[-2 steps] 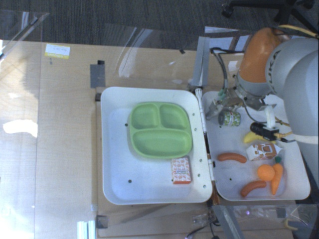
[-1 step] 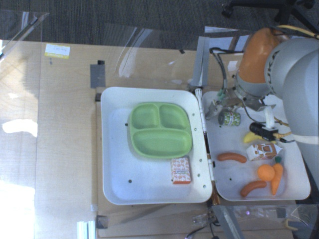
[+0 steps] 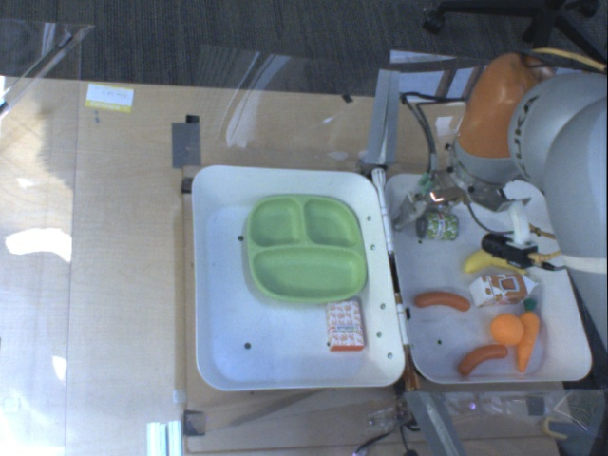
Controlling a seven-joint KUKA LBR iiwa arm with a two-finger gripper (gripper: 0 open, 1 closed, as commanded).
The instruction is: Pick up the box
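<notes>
Two white bins sit side by side on the tabletop (image 3: 123, 255). Left bin (image 3: 218, 350), well left of the gripper: green divided plate (image 3: 306, 250), and the box (image 3: 346, 327), small, orange and white, lying flat just below the plate's lower right corner, far down-left of the gripper, untouched. Gripper (image 3: 426, 209) hangs over the right bin's (image 3: 570, 350) upper left corner; open or closed, cannot tell. Small green patterned item (image 3: 440, 226) right beneath it. Down-right of the gripper: sausage (image 3: 442, 300), second sausage (image 3: 483, 357), banana (image 3: 480, 261), small carton (image 3: 501, 289), orange (image 3: 507, 330), carrot (image 3: 526, 342).
</notes>
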